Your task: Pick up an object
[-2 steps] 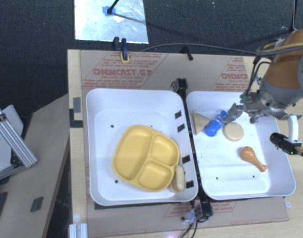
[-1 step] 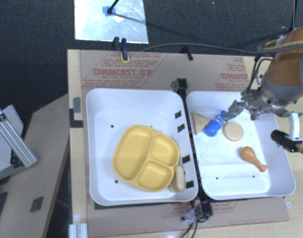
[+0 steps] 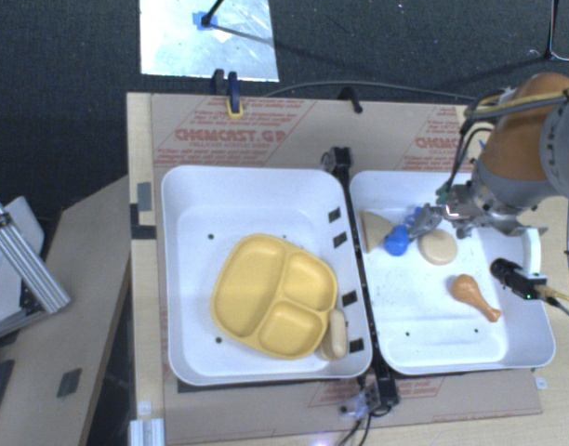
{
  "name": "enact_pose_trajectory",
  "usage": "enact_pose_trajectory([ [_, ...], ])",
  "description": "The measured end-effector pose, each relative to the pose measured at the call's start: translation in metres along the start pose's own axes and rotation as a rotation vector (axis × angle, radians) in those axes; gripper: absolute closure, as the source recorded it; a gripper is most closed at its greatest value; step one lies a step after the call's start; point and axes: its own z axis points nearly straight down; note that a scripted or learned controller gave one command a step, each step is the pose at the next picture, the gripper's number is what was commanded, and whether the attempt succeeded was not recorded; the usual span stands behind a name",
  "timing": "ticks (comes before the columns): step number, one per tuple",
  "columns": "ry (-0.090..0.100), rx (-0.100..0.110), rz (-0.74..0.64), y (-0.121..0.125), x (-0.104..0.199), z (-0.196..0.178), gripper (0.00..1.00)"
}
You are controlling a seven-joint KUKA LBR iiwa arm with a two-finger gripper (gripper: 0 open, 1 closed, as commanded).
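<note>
Gripper: the gripper (image 3: 424, 222) is low inside the right bin (image 3: 522, 347), with its tip pointing toward the middle wall between the two bins.
Fingers: they are blurry and small, so I cannot tell how far apart they are or if anything sits between them.
Blue thing: a small round blue thing (image 3: 397, 241) sits right at the finger tips, just beside them and a little lower in the picture. It looks like it touches them, but I cannot be sure.
Tan wedge: a flat tan wedge (image 3: 376, 228) lies past the finger tips, close to the bin's wall by the left bin.
Pale disc: a round cream disc (image 3: 439, 247) lies just under the fingers, on the arm's side of the blue thing.
Drumstick: a toy chicken leg (image 3: 475, 295), orange-brown, lies well apart from the fingers, nearer the front of the bin.
Arm: the grey arm (image 3: 522, 161) with its orange band comes in behind the fingers.
Left bin: the left bin (image 3: 187, 249) holds a yellow tray (image 3: 271, 295) with a small pale roll (image 3: 336, 333) touching its edge, far from the fingers.
</note>
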Motion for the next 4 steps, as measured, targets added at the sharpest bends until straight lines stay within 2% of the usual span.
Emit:
enact_pose_trajectory([
  [1,0.000,-0.010,0.002,0.004,-0.001,0.044,0.00],
  [2,-0.003,-0.016,0.001,0.005,-0.001,0.032,1.00],
  [4,-0.002,-0.011,-0.003,0.010,0.009,-0.079,1.00],
])
